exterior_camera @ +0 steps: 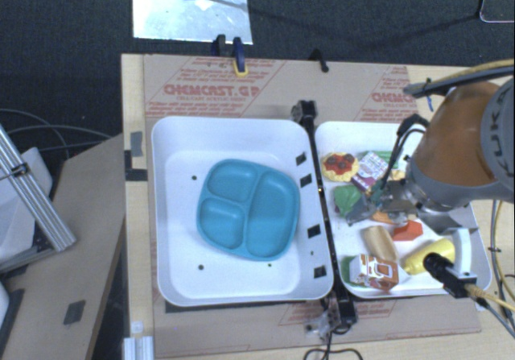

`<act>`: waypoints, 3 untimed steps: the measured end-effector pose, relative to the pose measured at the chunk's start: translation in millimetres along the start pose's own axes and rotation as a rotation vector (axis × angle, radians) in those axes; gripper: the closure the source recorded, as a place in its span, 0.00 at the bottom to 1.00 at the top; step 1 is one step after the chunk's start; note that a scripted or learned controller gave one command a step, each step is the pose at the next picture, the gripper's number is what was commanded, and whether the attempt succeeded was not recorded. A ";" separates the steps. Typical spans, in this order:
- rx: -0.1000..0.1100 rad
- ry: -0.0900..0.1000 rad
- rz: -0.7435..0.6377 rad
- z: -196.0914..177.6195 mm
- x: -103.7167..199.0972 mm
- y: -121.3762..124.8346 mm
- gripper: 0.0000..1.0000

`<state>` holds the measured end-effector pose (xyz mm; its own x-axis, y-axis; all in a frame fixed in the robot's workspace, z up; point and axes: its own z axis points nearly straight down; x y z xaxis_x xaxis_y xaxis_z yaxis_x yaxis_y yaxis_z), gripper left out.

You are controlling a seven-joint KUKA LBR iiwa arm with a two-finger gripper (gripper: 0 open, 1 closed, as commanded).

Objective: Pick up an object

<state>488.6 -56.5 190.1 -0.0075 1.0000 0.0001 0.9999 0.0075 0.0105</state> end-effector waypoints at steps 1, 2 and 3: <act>0.006 -0.005 0.010 98.6 -39.4 -3.1 0.00; -0.002 -0.007 0.010 100.5 -40.8 -0.4 0.00; -0.004 -0.008 0.011 100.6 -40.8 0.0 0.00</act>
